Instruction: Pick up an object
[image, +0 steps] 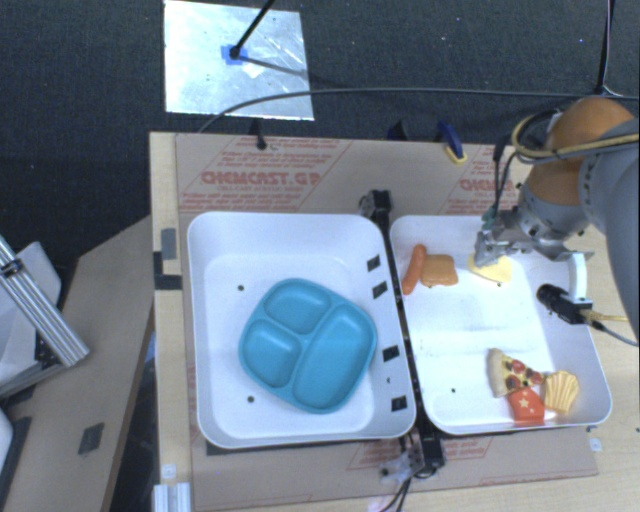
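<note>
dark carpet surrounds the counter (120, 290), and on it we see a brown cardboard sheet (270, 175) under two white bins. far left, a metal rail (40, 315) juts in, and up top a shiny foil square (237, 60) lies on the carpet.

the left bin (225, 250) holds a blue divided plate (308, 343), tilted a little, sitting toward the bin's middle and lower right.

moving right, the right bin (470, 330) carries several toy foods. near its upper left wall we find an orange carrot (413, 268) touching a tan bread piece (439, 271). in the lower right corner lie a pizza slice (512, 372), a red piece (527, 404) and a ridged yellow shell-like piece (562, 390), close together.

at the bin's upper right, the end effector (493, 254) is down on a pale yellow piece (493, 270), which lies on the bin floor just below it. we cannot tell how its jaws are set or whether they grip the piece. the grey arm (590, 180) reaches in from the right.
</note>
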